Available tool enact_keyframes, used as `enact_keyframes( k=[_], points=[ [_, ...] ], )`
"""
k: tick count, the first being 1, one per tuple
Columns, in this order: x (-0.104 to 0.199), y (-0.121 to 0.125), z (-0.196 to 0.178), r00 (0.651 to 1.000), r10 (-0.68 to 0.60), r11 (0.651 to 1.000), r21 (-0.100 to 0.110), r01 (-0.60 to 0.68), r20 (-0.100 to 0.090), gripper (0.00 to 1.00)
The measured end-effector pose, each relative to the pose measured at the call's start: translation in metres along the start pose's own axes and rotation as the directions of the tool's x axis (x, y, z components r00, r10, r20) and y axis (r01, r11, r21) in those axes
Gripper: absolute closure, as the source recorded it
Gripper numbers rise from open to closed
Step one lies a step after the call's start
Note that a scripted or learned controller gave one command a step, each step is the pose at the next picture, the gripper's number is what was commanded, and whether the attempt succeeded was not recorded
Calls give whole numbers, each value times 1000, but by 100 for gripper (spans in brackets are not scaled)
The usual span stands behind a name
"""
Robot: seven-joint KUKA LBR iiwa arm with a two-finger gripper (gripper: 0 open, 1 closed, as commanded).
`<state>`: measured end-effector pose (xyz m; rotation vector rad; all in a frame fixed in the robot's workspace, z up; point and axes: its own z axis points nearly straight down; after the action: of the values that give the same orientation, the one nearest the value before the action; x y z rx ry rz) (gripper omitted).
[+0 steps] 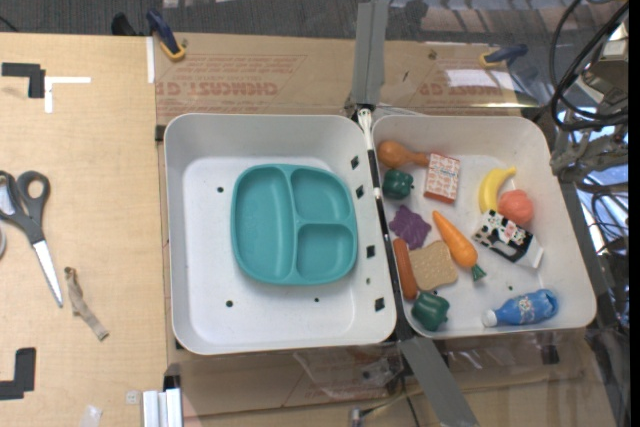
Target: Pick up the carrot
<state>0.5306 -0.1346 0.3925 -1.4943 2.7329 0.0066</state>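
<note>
Plainly, in the camera view the carrot [455,241] lies in the right bin [470,128], near that bin's middle, slanting from upper left down to lower right with its green stub at the lower right end; it looks like a small toy of moulded plastic, so I judge it light, stiff and rather slick, unlikely to bruise or break but apt to squirt out of a pinch taken on the taper; its neighbours crowd it: the slice of bread [433,266] lies just beside its lower flank and may touch it, the purple piece [409,226] sits to its left, the black-and-white carton [501,236] is close on its right, and the banana [494,186] and the peach-coloured ball [516,206] lie above that; the best hold, to my mind, is across the thick middle of the body, the jaws set square to its long axis, one finger going down into the gap toward the carton and the other into the narrow space by the bread; gripping near the thin tip or the stub would risk a slip; the left bin [190,215] bears a teal divided plate [295,225], well apart from the carrot; whether the jaws are spread or closed I cannot tell from this view; the carrot rests untouched, so the pick is not yet done.
</note>
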Motion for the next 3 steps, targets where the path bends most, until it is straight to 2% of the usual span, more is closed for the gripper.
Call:
enact_keyframes(
  k=[3],
  points=[
    [-4, -5, -27, 1000, 13, 1000, 7, -13, 12, 100]
  ],
)
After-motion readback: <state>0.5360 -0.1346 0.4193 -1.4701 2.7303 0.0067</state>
